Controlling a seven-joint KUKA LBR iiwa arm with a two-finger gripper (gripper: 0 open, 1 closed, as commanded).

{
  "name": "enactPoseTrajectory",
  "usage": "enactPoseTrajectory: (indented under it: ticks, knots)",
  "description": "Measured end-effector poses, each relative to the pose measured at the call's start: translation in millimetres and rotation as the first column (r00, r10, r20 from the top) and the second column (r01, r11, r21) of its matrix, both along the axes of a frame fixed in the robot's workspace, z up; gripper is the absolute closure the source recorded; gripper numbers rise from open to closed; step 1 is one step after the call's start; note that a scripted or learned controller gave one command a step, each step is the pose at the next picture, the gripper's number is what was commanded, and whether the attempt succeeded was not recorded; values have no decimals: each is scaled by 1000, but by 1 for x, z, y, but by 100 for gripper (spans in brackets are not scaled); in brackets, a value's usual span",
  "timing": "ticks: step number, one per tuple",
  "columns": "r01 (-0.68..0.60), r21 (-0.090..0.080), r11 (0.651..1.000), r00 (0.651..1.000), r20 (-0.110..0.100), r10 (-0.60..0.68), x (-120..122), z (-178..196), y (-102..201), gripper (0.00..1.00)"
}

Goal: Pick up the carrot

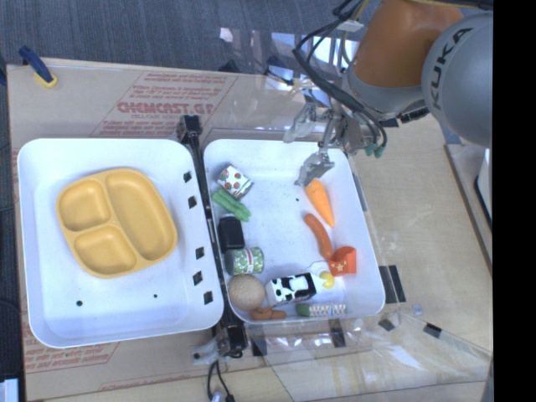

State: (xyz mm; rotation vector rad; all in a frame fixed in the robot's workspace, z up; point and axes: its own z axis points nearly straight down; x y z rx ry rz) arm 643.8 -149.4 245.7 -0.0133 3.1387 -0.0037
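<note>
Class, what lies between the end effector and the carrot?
Nothing: in the camera view the end effector hangs right at the carrot's upper end, over bare bin floor.

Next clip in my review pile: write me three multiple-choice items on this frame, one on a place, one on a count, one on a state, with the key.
1. Where does the carrot lie?
A. in the right bin
B. on the yellow tray
C. outside both bins

2. How many compartments has the yellow tray?
A. two
B. three
C. five

3. How does the carrot stand to the gripper?
A. lifted clear of the bin
B. lying in the bin just below the fingertips
C. dropped on the tray

Key: 1 A, it rests on the right bin floor; 2 B, three hollows show; 3 B, it lies flat, ungripped.
</note>
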Motion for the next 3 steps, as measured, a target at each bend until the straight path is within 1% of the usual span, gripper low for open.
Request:
enactPoseTrajectory:
  ticks: [1, 2, 3]
  knots:
    - [-14, 3, 1000, 1000, -8, 14, 12, -73, -30, 0]
    - [-52, 4, 999, 999, -8, 52, -23, -156, -48, 0]
    - [-61, 1, 998, 998, 3, 61, -18, -142, -47, 100]
